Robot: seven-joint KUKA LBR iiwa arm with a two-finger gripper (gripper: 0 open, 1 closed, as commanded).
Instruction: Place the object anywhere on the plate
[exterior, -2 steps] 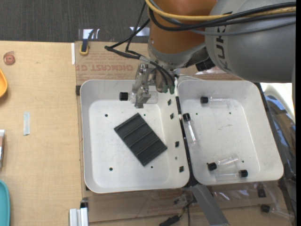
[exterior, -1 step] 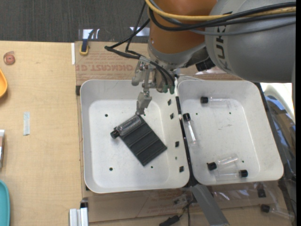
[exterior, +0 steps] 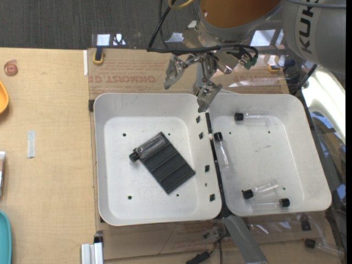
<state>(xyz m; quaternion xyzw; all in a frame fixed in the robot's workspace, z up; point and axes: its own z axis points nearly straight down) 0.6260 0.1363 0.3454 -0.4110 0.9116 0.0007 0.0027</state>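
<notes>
From above, my gripper (exterior: pixel 190 81) hangs splayed and empty over the far rims where the two bins meet. In the left bin (exterior: pixel 110 202), near its middle, a clear black-capped tube (exterior: pixel 147 148) lies touching a dark ribbed plate's (exterior: pixel 169 168) far-left edge, cap toward the bin's left wall, long axis slanting toward the far right corner.

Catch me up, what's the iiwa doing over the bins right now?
The arm reaches in from the right with its gripper above the back edge of the bins, near the divide, with nothing between its jaws. In the left bin a dark ribbed plate lies flat with a black-capped clear tube on its upper corner. The right bin holds several more clear tubes with black caps. No grasp is under way.
</notes>
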